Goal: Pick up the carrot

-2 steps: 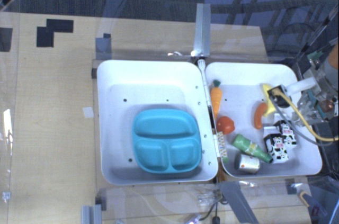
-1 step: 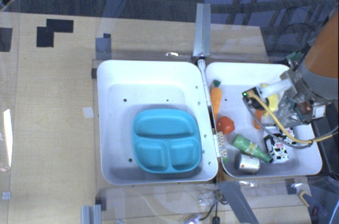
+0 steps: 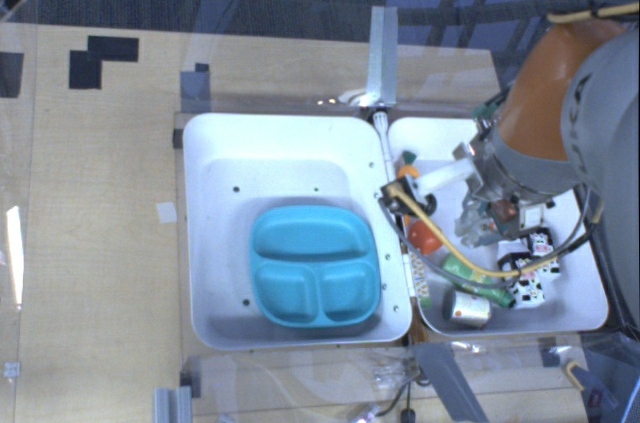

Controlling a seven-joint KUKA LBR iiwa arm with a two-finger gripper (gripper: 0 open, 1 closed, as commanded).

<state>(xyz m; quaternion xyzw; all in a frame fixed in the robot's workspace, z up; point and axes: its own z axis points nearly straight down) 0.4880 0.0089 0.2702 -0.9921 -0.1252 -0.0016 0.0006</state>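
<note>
Carrot (image 3: 424, 236), a short orange-red stub with a green end, lies in the right bin (image 3: 590, 306) just left of the gripper (image 3: 480, 216), whose grip cannot be made out. Farther left, a blue divided plate (image 3: 315, 266) sits in the left bin (image 3: 215, 171).

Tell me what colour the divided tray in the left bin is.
Light blue; the tray shows clearly in the camera view.
</note>
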